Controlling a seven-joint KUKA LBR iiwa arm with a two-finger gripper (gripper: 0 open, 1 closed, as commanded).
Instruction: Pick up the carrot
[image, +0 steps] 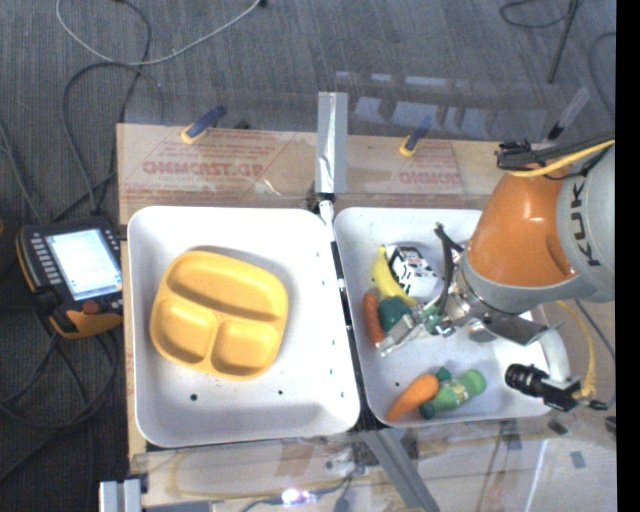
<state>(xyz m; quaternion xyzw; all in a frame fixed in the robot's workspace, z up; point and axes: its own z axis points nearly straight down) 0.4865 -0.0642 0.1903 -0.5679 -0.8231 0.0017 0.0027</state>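
carrot (413, 396) lies untouched near the front edge of the right bin (520, 415), beside a green bottle-like toy (455, 390), while the claw (400, 335) hangs apart from it over the bin's middle, its opening impossible to tell, so pickup remains undone.
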